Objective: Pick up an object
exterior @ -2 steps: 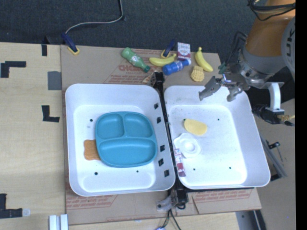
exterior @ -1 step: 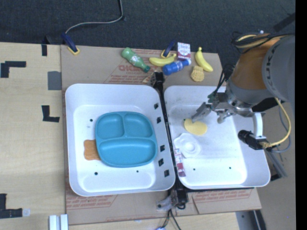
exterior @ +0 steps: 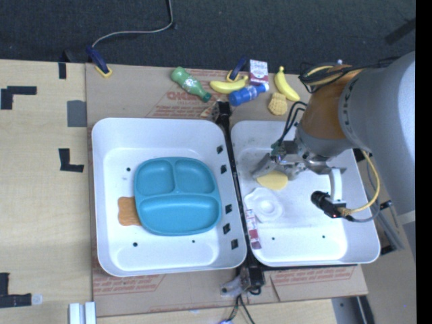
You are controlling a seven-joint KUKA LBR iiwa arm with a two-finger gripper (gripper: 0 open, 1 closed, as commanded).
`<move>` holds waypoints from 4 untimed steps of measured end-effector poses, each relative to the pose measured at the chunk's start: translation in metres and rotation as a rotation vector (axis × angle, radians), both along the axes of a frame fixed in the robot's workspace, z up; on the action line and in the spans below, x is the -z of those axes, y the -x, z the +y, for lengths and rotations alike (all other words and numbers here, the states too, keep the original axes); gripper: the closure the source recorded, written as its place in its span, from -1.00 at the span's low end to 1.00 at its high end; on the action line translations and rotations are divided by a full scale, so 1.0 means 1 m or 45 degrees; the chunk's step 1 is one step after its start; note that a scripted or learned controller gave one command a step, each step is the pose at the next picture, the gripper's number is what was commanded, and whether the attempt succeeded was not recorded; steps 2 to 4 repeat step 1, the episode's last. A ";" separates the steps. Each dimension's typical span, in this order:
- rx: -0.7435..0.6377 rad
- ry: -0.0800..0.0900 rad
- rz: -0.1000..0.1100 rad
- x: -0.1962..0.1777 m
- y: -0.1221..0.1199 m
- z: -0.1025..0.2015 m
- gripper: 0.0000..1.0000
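1 pale yellow, flattish object (exterior: 272, 180) under pincer (exterior: 278, 159).

the arm (exterior: 385, 113) is made of big, smooth, rounded grey shells. just above the hand (exterior: 280, 160) sits a wide orange band (exterior: 324, 110), with thin black and yellow cables looping over it. the hand is small, dark and metallic. a yellow cable (exterior: 368, 191) curves from beside it to a black plug with a small red spot.

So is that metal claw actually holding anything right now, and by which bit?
It cannot be told: the gripper sits right over the pale yellow lump in the right white bin, but no grasp shows.
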State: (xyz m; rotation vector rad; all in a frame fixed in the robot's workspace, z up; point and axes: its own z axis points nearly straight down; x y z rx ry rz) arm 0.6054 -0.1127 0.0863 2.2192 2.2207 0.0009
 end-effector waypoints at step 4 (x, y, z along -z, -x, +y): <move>0.000 -0.001 0.000 -0.009 0.000 0.000 1.00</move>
